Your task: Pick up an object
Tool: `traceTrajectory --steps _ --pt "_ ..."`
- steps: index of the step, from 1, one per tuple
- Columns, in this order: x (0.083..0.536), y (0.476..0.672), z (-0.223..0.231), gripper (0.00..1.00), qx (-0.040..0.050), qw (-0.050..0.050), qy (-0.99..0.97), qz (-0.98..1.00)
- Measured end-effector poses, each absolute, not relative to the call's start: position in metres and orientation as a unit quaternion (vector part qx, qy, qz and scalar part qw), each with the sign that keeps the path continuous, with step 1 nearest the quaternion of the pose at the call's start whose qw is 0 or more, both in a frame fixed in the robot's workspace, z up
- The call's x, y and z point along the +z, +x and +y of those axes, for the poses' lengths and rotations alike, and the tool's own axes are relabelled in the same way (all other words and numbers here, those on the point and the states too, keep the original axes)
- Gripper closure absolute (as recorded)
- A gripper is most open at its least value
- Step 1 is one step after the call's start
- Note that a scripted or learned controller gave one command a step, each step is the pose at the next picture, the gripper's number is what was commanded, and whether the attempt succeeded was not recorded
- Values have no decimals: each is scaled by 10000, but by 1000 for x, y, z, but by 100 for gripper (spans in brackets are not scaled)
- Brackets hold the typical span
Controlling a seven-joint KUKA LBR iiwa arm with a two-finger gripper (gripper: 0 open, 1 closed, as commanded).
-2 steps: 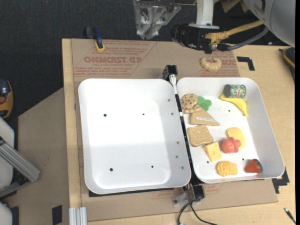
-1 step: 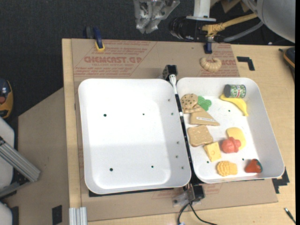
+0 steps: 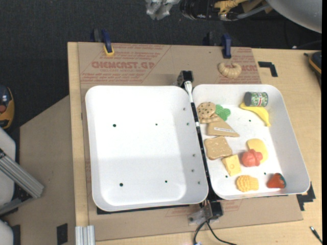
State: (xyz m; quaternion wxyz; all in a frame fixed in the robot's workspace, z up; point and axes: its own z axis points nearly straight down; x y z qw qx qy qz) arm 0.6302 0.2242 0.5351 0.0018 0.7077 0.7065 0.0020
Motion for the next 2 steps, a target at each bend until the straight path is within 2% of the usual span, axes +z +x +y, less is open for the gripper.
traceTrajectory --steps 1,2 --pt "535 636 224 100 17 13 7072 7070" --pt "535 660 224 100 20 16 7075 7067"
